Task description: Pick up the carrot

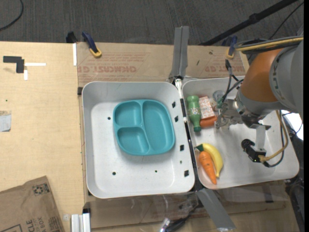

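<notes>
The carrot (207, 167) is orange with a green top and lies near the front left corner of the right bin (251, 170). It points toward the front edge and touches a yellow banana (216, 159) on its right. My gripper (223, 119) hangs over the middle of the right bin, behind the carrot and well apart from it. It sits just right of an orange-red item (207, 123). The view shows nothing held by the gripper.
A green bottle (193, 112) and a pink-and-white packet (206, 107) lie at the right bin's back left. A teal divided plate (144, 127) sits in the left bin (96, 144). A black cable loop (256, 151) hangs by the arm's wrist.
</notes>
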Available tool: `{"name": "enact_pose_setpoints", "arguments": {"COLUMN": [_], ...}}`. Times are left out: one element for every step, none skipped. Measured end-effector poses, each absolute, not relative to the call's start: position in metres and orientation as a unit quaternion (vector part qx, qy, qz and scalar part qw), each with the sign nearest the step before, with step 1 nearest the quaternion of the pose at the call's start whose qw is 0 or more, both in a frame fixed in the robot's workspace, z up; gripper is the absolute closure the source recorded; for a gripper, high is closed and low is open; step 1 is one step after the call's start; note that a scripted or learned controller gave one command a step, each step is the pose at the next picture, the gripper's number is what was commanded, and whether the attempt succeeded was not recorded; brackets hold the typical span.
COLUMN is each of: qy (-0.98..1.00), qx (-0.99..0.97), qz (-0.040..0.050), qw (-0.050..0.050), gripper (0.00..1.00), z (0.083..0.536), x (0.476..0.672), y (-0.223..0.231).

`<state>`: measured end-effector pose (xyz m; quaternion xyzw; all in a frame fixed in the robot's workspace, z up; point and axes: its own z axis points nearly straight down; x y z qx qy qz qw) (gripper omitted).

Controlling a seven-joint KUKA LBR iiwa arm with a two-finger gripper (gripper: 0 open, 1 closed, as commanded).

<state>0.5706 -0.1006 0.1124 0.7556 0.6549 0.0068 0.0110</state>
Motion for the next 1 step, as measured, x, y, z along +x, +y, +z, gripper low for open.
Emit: {"name": "enact_pose_setpoints", "arguments": {"qy": [0.672], "qx": [0.741], "qz": [-0.0014], "qw": [-0.001], "gripper": [1.00], "z": [0.1908], "x": [0.5570], "y": [-0.0393]}}
